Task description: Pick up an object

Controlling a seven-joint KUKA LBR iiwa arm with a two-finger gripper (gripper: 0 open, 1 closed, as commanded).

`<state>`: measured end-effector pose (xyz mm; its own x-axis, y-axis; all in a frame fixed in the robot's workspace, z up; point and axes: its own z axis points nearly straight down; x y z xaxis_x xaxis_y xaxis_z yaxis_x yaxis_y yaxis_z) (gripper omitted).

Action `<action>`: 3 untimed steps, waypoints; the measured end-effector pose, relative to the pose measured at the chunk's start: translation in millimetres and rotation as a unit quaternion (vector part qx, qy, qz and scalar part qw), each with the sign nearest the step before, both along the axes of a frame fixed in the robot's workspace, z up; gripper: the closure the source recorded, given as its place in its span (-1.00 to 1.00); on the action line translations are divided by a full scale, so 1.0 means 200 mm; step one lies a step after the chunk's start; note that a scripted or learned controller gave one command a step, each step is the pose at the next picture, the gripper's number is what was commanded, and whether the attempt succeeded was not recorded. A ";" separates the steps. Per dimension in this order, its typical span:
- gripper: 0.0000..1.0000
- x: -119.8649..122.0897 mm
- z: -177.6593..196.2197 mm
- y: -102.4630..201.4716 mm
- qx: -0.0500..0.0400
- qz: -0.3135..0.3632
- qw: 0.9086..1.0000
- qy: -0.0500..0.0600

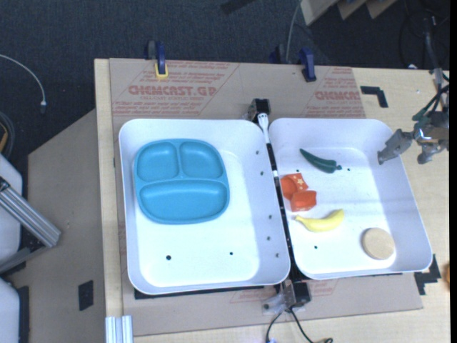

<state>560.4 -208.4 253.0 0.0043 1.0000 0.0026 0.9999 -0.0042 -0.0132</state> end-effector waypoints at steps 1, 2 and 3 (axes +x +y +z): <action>-1.00 0.01 0.04 0.01 -0.002 0.002 1.000 -0.007; -1.00 0.03 -0.25 -0.03 -0.001 0.002 1.000 -0.006; -1.00 0.02 -0.46 -0.05 -0.001 0.002 1.000 -0.006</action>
<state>564.0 -218.3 161.1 0.0001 1.0000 0.0006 1.0000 -0.0001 -0.0021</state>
